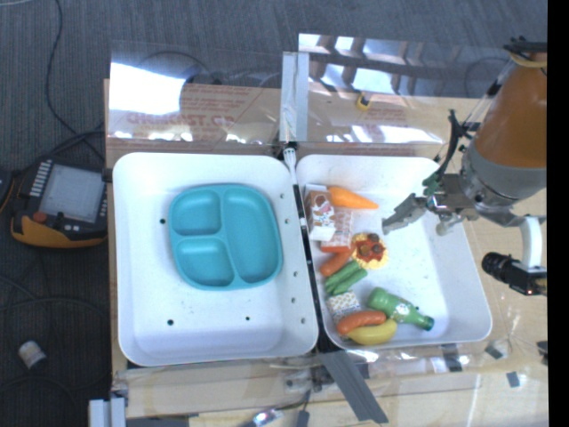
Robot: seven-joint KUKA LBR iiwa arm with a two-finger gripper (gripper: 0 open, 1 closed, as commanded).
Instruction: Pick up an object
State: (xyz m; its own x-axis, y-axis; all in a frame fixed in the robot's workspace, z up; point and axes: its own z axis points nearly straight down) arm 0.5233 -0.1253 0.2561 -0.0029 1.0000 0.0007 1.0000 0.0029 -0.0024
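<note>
One blue plate (226, 236), two bins (142, 318)

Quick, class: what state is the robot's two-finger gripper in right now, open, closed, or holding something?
Two-finger gripper: hangs over the right shallow white bin, nothing between its fingers; open or closed cannot be told.

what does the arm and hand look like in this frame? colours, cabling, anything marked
The arm is bulky and rounded: a broad orange band over a grey section toward the wrist. The hand is small by comparison, dark grey metal with slim fingers, plus a touch of green near its base. Thin dark cables run along the arm above the wrist. No readable markings or labels at this resolution.
</note>
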